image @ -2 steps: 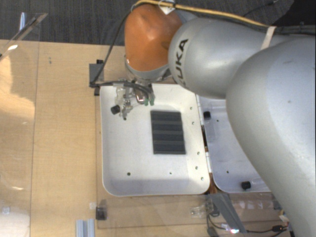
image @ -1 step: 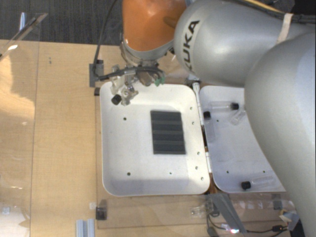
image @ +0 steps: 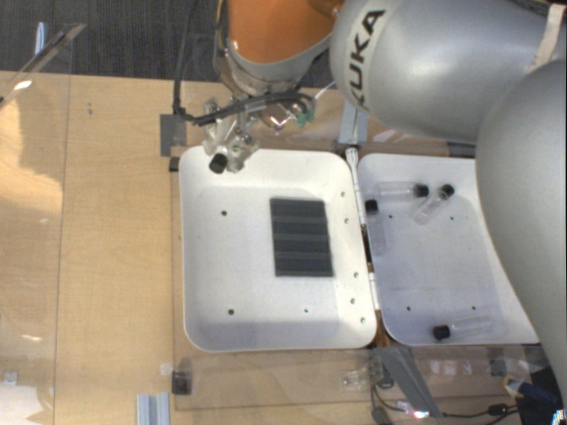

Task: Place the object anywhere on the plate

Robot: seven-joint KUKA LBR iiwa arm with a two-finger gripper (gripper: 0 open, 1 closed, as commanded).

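hovering gripper (image: 229, 153) over left bin's (image: 204, 264) back corner (finger state unclear); dark plate (image: 301, 237) mid-bin

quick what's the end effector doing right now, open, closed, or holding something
End effector: cannot be told; it sits over the back left corner of the left bin, too small and cluttered to read.

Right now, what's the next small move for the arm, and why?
Probably shift the tool toward the clear vials with black caps in the right white bin: it hangs over the left white bin's far corner, away from them and the dark ribbed rectangular plate.
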